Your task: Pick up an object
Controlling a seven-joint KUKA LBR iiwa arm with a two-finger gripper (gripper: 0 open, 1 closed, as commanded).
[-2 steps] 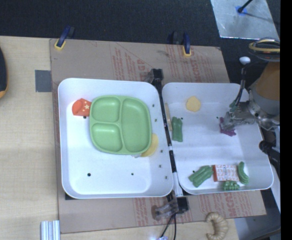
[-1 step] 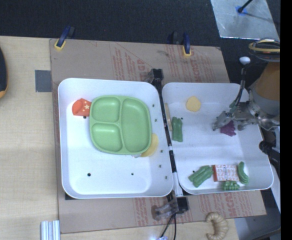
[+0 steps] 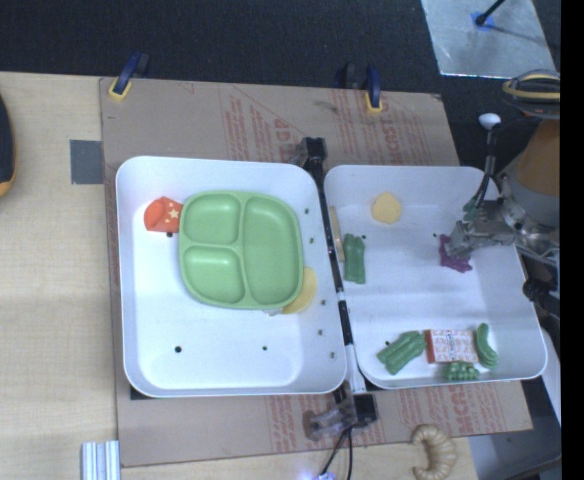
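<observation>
Pincer [image 3: 464, 240] sits low in the right bin [image 3: 412, 298], right over a small purple object [image 3: 456, 260] near the bin's far right side; I cannot tell how its jaws stand. In that bin I also see a yellow disc [image 3: 386, 208], a green piece [image 3: 354, 259] by the left wall, and more green items with a red-and-white packet [image 3: 450, 346] along the front. The left bin [image 3: 152, 338] carries a green divided plate [image 3: 241, 249].
</observation>
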